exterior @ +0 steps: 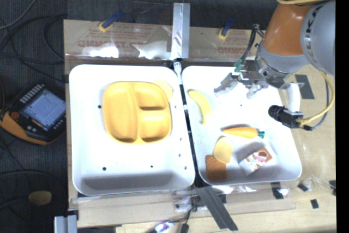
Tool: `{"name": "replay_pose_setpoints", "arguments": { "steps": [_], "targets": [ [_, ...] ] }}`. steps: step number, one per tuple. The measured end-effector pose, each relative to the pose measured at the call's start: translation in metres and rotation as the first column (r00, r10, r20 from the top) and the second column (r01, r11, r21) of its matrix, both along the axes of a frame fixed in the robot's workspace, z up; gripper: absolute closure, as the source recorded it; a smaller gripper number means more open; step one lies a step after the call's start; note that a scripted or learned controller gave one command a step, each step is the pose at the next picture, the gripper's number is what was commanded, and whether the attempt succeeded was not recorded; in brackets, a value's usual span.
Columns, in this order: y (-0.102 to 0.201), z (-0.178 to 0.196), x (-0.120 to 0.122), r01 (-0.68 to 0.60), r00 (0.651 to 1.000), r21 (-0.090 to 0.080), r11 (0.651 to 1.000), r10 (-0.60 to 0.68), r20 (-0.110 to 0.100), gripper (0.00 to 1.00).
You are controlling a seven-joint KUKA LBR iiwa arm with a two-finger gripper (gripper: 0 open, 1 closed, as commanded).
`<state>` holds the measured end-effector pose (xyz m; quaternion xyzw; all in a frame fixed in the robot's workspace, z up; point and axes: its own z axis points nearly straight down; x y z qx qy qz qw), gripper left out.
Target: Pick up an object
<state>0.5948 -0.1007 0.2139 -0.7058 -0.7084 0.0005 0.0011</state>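
My gripper (239,88) hangs over the upper part of the right bin (283,172), its two fingers spread apart with nothing between them. Below it in that bin lie an orange carrot-like piece (240,131), a pale yellow round piece (222,149), a brown piece (215,168) and a small white and red packet (256,160). A yellow banana-like piece (199,102) rests near the bin's left wall, to the left of the gripper.
The left bin (82,166) holds a yellow divided tray (137,111). A metal divider (181,30) and clear plastic sheeting with clips sit behind the bins. A handheld controller (34,112) and cables lie on the floor at left.
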Motion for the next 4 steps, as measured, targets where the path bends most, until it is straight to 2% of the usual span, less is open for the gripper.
{"name": "replay_pose_setpoints", "arguments": {
  "steps": [1, 2, 3, 4],
  "targets": [
    [0.002, -0.078, 0.018, -0.24, 0.971, 0.001, 0.971, 0.24, 0.0, 0.0],
    [-0.005, -0.125, 0.043, -0.278, 0.961, -0.007, 0.961, 0.278, 0.01, 0.0],
    [-0.004, -0.115, 0.044, -0.278, 0.961, -0.005, 0.961, 0.278, 0.014, 1.0],
    [0.063, 0.001, 0.01, -0.309, 0.951, 0.0, 0.951, 0.309, 0.002, 1.0]
  ]
}}
